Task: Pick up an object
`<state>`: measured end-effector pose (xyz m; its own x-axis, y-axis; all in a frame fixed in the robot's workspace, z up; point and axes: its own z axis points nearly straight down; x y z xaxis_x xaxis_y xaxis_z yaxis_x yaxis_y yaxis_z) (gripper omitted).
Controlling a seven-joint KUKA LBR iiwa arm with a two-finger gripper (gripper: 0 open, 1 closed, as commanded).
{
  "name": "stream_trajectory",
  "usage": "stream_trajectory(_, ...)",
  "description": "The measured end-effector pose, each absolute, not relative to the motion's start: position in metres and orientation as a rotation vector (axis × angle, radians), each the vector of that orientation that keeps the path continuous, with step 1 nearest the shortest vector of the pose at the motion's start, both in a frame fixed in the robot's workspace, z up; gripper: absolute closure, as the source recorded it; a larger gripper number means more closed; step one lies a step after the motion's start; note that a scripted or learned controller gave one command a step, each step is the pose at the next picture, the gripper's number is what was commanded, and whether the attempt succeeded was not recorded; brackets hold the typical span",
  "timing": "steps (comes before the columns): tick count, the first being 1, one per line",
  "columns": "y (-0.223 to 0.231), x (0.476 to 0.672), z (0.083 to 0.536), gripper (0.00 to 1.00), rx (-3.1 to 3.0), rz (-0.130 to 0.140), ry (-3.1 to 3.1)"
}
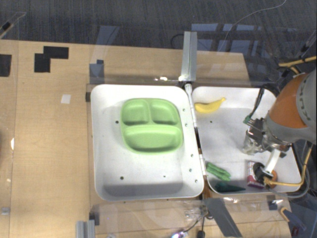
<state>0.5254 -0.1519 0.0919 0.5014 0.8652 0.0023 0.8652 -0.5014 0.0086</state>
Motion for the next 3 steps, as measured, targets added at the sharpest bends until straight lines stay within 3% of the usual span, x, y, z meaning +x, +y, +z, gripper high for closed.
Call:
stream_trajectory(1, -0.197, 0.627, 0.146, 1.00, 2.577, 0.007, 1.787)
stream_trajectory(2, -0.196, 0.627, 0.146, 0.00, 2.577, 0.006, 1.788)
stream_trajectory(3, -0.173, 0.570, 0.264, 0.00, 2.521, 0.006, 1.866)
